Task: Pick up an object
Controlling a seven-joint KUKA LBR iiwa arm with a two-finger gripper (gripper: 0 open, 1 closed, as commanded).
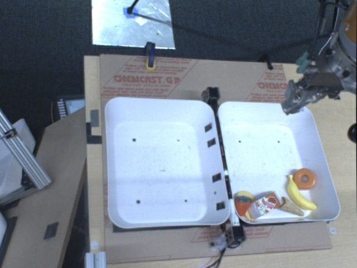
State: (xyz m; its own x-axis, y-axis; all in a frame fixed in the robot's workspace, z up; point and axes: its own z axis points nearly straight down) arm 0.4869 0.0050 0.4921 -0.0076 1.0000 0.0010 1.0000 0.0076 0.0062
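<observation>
Grey two-finger gripper [292, 103] over the right white bin's [262, 149] far-right corner, finger state indiscernible
Yellow plastic banana [300, 194] lies in the near-right corner among crowded toys; neighbours could deflect a grasp

The two shallow white bins, left [120, 116] and right [312, 133], look like smooth moulded plastic with a dull sheen, faintly speckled. They sit on a matt tan cardboard sheet [167, 74] printed with red lettering. Beyond it lies a square silvery metal plate [111, 15], brushed and reflective, on dark, rough-textured carpet-like flooring [44, 38]. The yellow banana [300, 195] and orange ring-shaped toy [304, 178] appear to be smooth plastic. The grey gripper [291, 104] looks like dull metal.
</observation>
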